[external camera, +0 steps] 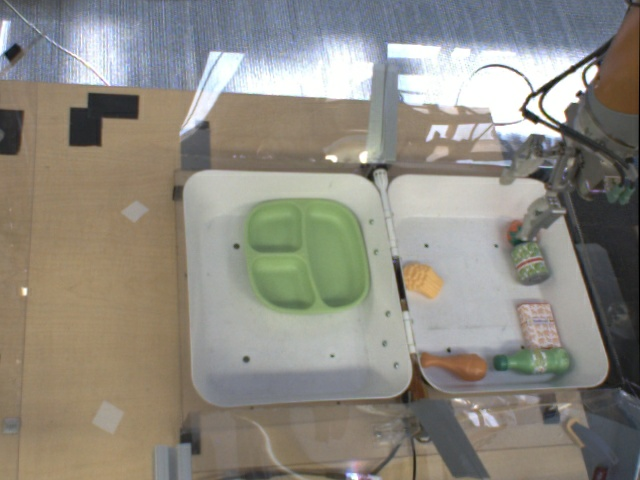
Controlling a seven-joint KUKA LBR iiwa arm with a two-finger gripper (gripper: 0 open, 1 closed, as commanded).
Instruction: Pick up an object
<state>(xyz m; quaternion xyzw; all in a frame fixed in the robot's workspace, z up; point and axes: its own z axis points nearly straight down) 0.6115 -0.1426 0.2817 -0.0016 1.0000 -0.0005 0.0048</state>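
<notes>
The jaws hung above the far right corner of the right bin (575, 268), but whether they were spread or pressed together could not be told; the gripper (535, 220) showed as a grey piece slanting down and left, its tip just over a small can with a green label (529, 261); whether it touched the can could not be told.

The right bin held five things: the can near its far right side; a pink and white box (538, 324) nearer the camera along the same side; a green bottle (533, 362) lying on its side at the near right corner; a brown drumstick-shaped toy (456, 366) lying beside the bottle at the near left corner; an orange lump (423, 280) close to the wall shared with the other bin.

The left bin (215, 348) held a green divided plate (305, 254) with three compartments, sitting near its middle.

The arm (610, 108) came in from the upper right, black cables looping beside it, and bent down toward the bin.
</notes>
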